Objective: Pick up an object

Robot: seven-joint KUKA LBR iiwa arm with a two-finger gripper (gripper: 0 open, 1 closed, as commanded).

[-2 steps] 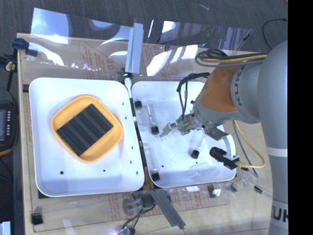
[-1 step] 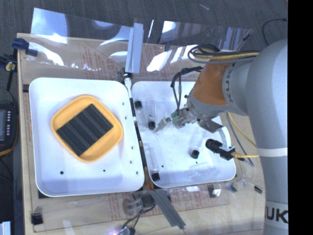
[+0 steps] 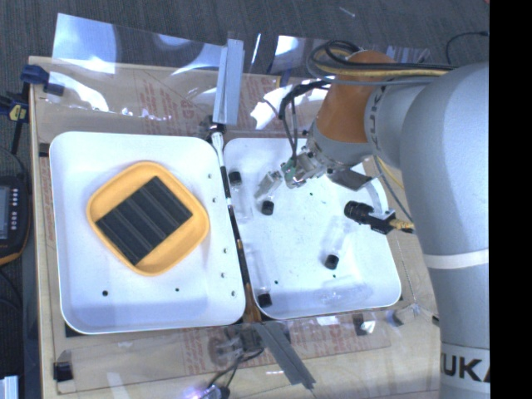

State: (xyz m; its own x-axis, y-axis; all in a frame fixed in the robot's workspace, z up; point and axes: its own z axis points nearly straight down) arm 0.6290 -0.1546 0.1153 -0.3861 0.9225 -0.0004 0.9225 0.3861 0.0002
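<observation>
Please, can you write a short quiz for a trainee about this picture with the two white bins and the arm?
1. True or false: the yellow tray with the dark ribbed insert lies in the left bin.
2. Over which bin is the pincer?
A. left bin
B. right bin
C. neither, it is over the bench
3. Fill in: the band above the arm's wrist is coloured ____.

Key:
1. True.
2. B, near the upper middle of that bin, among several small dark pieces scattered on the floor.
3. Orange.
</observation>
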